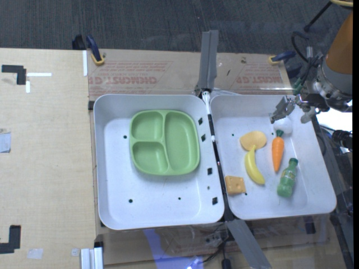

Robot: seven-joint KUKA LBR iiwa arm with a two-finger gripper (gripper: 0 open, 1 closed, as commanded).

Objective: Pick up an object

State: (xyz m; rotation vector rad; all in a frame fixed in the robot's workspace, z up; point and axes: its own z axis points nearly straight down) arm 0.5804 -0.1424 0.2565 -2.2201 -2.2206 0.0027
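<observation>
Two shallow white plastic bins sit side by side on the pale wooden counter, and I take the right bin as my landmark. The left bin touches its left wall, and in that one lies a single light green plastic plate with three compartments.

Inside the right bin I count five things. One orange plastic carrot with a green top lies near the middle, pointing toward the near wall. One yellow plastic banana lies just left of the carrot. One flat yellow-orange chip-shaped piece touches the banana's far end. One small tan bread-like cube rests against the bin's left wall, toward the near corner. One small green plastic bottle with a green cap lies tilted near the carrot's tip, toward the right wall.

My fingers hang over the far right corner of the right bin, spread apart with nothing between them, above the carrot's leafy end and clear of it. My grey wrist and orange band are cut off by the right and top edges.

Two blue clamps grip the brown cardboard sheet beyond the bins; the right clamp is partly hidden behind my cables. What the bread-like cube really is I cannot make out.
</observation>
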